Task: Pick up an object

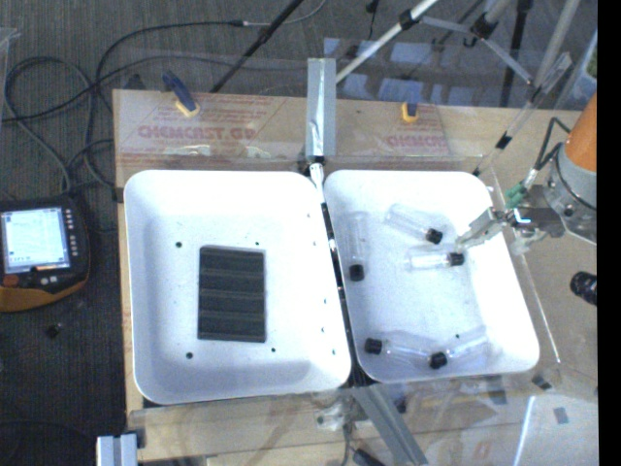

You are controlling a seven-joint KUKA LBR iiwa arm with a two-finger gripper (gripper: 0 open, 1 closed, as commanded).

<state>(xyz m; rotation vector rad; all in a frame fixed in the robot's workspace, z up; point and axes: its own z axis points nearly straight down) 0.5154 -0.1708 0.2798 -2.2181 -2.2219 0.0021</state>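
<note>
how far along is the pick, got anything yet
Done: the gripper has reached into the right bin, beside a clear vial. In hand: nothing visibly between its fingers. Left: grasping and lifting a vial; the others and the left bin's black block lie untouched.

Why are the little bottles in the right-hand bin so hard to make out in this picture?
In the camera view, the clear vials are see-through against the brightly lit white right bin, so mostly their black caps stand out. The dark ridged block in the left bin reads sharply by contrast. The gripper looks soft and slightly blurred at the bin's edge.
</note>
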